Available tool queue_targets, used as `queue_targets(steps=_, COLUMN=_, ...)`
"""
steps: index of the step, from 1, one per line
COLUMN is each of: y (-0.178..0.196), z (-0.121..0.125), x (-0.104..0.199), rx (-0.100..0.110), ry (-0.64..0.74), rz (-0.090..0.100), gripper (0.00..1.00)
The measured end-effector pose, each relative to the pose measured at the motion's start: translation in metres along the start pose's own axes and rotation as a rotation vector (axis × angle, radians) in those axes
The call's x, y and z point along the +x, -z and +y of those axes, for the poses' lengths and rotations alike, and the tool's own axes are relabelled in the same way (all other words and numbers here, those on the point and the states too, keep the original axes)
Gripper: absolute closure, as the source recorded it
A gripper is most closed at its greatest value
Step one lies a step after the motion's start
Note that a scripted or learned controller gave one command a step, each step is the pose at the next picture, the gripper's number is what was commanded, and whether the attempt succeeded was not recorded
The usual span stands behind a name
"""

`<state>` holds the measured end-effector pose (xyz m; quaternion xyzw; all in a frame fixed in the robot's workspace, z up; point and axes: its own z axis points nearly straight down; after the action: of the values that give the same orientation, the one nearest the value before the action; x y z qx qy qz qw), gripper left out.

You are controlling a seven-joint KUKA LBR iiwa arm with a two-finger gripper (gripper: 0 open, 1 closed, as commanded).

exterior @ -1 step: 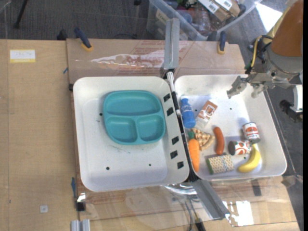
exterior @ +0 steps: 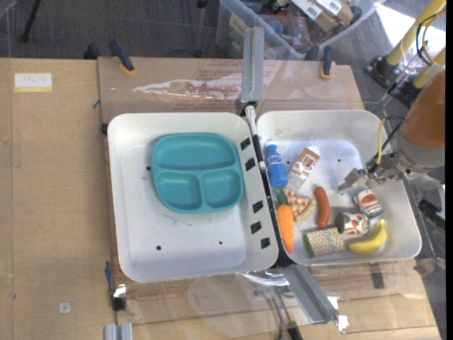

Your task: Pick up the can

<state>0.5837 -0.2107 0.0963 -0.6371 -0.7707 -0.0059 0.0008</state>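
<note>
Jaws (exterior: pixel 359 180): low in right bin (exterior: pixel 333 129), above can (exterior: pixel 368 202); opening indistinct, cannot tell, nothing visibly held. Can: on bin floor, right side, beside second can (exterior: pixel 353 223) and banana (exterior: pixel 371 239). Arm (exterior: pixel 428 129): cut off at right edge.

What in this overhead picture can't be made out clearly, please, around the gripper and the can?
- Gripper, camera view: too small and blurred to tell how its fingers stand.
- Can: label too small to read; contact with the gripper is unclear.
- Arm: cut off by the right edge.
- Carrot: its left side sits against the bin divider, partly hidden.
- Clear crate: cut off by the top edge.
</note>
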Motion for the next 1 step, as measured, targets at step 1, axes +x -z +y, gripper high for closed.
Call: queue_targets(steps=1, y=-0.0034, z=-0.0348, x=0.005, rx=-0.011, ry=-0.012, rz=-0.002, gripper=0.0)
